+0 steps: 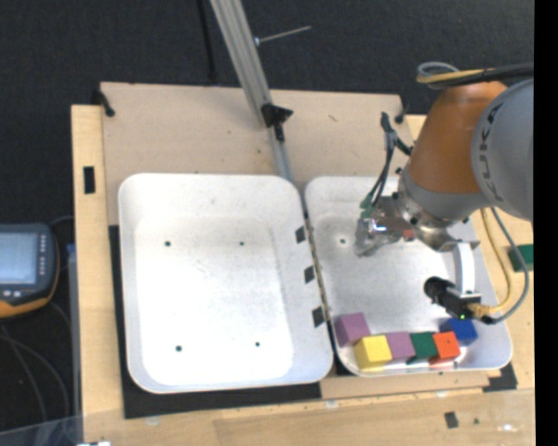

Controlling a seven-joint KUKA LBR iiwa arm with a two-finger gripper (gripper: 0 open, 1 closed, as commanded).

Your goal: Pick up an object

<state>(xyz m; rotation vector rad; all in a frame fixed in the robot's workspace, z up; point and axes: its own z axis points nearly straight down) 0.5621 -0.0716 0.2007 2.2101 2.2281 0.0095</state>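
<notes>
— Camera view first: where is the pincer (369, 233)?
— Over the upper part of the right bin (402, 272), hanging from the grey arm (465, 156) with its orange band. Whether it is apart or together I cannot tell; it is a small metallic blur, and nothing is visible between its tips.
— And the things to pick?
— All along the right bin's near edge, well apart from the pincer: a purple block (352, 326), a yellow block (373, 350) just in front of it, then a second purple block (400, 346), a green block (421, 346), an orange block (445, 346) and a blue block (459, 329), packed side by side.
— The other bin?
— The left bin (214, 277) sits touching the right one, white with a few dark dots.
— Around them?
— A pale wooden bench (242, 119), a slanted metal rail (246, 54) reaching in from the top, dark floor (74, 35) beyond, and a handheld screen unit (17, 266) at the left edge.
</notes>
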